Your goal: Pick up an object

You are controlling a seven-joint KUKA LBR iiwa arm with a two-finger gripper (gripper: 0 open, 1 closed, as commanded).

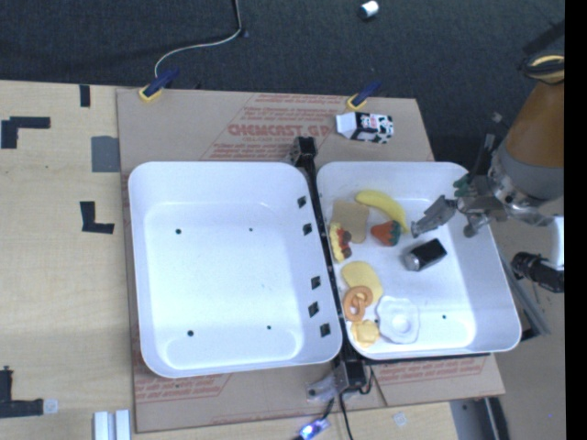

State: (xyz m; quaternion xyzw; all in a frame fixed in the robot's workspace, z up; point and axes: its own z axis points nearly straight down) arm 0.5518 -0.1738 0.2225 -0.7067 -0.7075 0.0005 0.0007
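Setting: robotics lab, test bench. Evidence: grey industrial arm (537, 145) with orange band, entering from the right; two shallow white bins (147, 273) side by side on a cardboard sheet (275, 126) clamped at its far edge by blue-and-yellow clips (158, 84); black tape marks (92, 216) on the wooden benchtop, left; loose cable (206, 44) across dark carpet beyond.

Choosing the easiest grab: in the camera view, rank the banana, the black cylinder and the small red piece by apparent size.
1. banana
2. black cylinder, somewhat smaller
3. red piece, smallest
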